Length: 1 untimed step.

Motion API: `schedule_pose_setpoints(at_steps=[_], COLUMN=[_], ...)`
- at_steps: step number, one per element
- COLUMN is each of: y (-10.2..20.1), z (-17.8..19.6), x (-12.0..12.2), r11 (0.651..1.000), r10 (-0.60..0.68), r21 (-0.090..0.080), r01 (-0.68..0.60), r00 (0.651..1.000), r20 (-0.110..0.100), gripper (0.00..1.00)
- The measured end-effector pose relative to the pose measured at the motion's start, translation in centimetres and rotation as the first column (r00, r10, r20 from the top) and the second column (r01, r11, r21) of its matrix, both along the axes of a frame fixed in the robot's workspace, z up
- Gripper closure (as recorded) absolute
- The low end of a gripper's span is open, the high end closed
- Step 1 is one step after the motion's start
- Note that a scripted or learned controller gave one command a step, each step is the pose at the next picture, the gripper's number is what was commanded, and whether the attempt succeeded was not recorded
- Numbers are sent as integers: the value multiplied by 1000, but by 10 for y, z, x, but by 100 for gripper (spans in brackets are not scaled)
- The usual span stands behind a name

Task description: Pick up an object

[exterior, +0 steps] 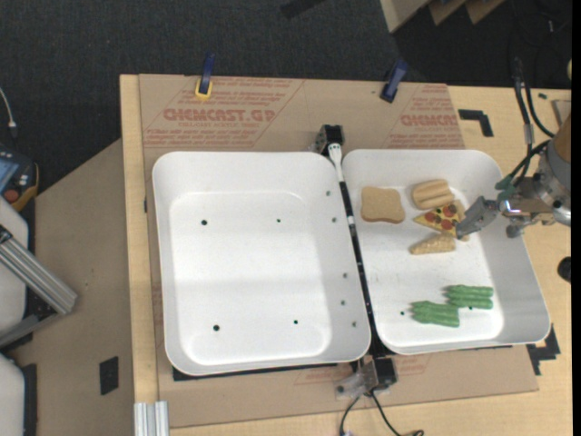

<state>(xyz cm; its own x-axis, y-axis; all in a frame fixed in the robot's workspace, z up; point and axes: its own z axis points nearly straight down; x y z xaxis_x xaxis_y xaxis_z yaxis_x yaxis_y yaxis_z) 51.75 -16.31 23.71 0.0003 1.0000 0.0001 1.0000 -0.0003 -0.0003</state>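
Camera view shows you the gripper (476, 218) low over the right bin (517, 289), beside a pizza slice (441, 215) with red topping; you cannot tell its grip. Nearby lie toast (382, 204), a hot dog bun (430, 193), a pale wedge (433, 244) and green pods (452, 305).

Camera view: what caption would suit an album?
Robot gripper reaching beside toy pizza slice in the right bin of play food.
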Motion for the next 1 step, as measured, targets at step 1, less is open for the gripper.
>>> schedule_pose_setpoints(at_steps=[1], y=[45], z=[132], x=[-38], r11=[1000], r10=[6], r21=[-2], r01=[-6], r00=[1000], r20=[15], gripper=[0])
